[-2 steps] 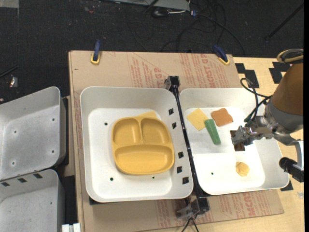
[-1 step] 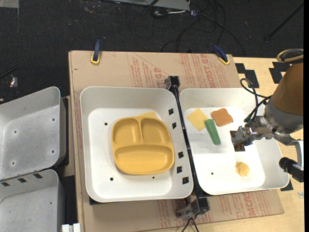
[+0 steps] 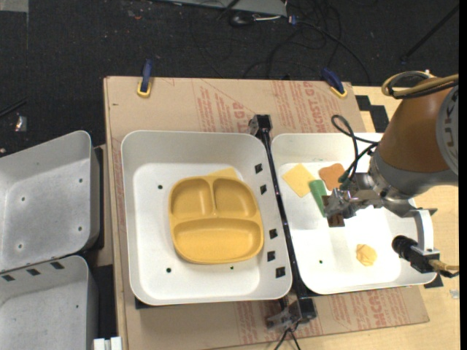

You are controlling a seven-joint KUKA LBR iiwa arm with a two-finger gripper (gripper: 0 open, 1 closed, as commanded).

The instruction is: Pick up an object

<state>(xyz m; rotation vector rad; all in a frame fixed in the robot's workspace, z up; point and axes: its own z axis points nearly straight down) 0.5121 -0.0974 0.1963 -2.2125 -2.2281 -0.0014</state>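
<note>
Hovering low over the right-hand shallow white bin [image 3: 332,265], at its upper middle, with the grey arm's two-finger gripper [image 3: 337,211] pointed down just beside the right edge of a slim green rectangular block [image 3: 317,195]. Reaching in from the right, orange-banded wrist tilted over the bin's rim, probably so as to drop onto the small cluster gathered there. Impossible to tell from this slanted overhead angle whether clasped or released, the tool's tip being dark and bunched against the block; nothing plainly seen held. Candidates for picking, all lying flat on the bin floor: the green block, touching or nearly touching a pale yellow flat square piece [image 3: 298,179] on its left, with an orange-brown rounded piece [image 3: 332,173] just above the tool. Well apart, toward the lower right, a small yellow lumpy piece [image 3: 365,254], free on every side and likely the easier grab. Crowding among the upper three likely to cause a nudge rather than a clean grip. Resting alone in the left-hand white bin [image 3: 146,268], a large yellow plastic divided tray [image 3: 217,219], far from the tool and too broad for an easy pinch. Task judged not yet done.
</note>
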